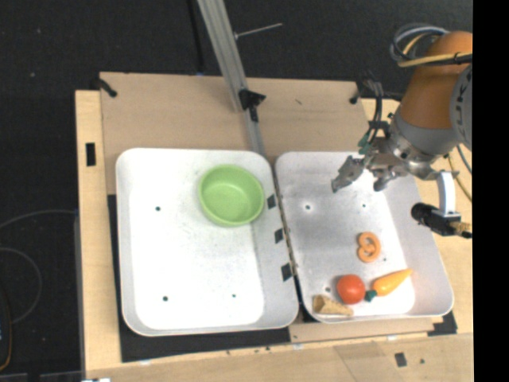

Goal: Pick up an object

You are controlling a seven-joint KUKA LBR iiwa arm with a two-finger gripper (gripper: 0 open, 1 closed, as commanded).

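The grey arm with its orange band comes in from the right and ends over the upper part of the right bin. Its pincer hangs above bare white floor near that bin's top edge, the two dark fingers spread apart with a clear gap between them and nothing held in that gap. The things that could be picked up lie well apart from it, gathered toward the near right corner of the same bin. A small orange pretzel-shaped piece lies alone about midway down the right side. Below it a red tomato with a green stem sits just beside an orange carrot, which lies at a slant with its tip pointing up and to the right. To the left of the tomato, against the bin's near wall, lies a small tan wedge; what it is cannot be told. The left bin holds a green bowl, upright, in its upper right part, close to the wall shared with the other bin. Both bins sit side by side on a pale wooden worktop, and a slim metal pole slants down from the top of the view to the gap between them.
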